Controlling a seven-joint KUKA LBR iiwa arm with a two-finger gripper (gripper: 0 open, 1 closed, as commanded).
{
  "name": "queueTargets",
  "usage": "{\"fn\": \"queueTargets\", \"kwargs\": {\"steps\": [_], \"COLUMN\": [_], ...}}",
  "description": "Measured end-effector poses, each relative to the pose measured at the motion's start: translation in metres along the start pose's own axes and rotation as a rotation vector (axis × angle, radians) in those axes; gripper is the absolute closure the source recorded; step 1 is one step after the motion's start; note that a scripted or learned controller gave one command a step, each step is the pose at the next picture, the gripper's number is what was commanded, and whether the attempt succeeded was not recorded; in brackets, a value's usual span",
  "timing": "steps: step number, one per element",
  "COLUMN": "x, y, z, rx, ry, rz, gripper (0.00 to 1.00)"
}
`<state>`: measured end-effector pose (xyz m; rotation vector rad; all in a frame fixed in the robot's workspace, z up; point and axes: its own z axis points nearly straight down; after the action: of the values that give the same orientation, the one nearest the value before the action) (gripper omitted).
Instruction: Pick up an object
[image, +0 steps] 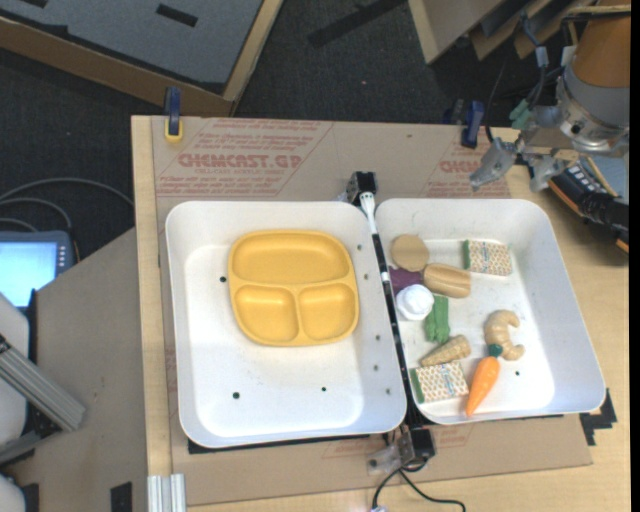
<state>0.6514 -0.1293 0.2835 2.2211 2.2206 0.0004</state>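
Along the right-hand white plastic bin (560, 300), toy foods are lying loose: an orange plastic carrot (482, 384) near the front rim, its long axis running from front-left up to back-right, with a tan croissant (503, 333) just behind it. Well apart, beyond the bin's far right corner, the two-finger gripper (510, 160) is hanging above the bench; whether its fingers are parted cannot be told. On the brown board (250, 150), red lettering is reading "CHEMCAST GP". Leftward, a yellow three-compartment tray (294, 285) is resting in the left white bin (195, 330).
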Motion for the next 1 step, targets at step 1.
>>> {"fn": "queueTargets", "kwargs": {"steps": [1], "x": [0.0324], "y": [-0.0623], "z": [0.117], "rx": [0.018], "ry": [0.005], "rz": [0.0], "gripper": [0.0]}}
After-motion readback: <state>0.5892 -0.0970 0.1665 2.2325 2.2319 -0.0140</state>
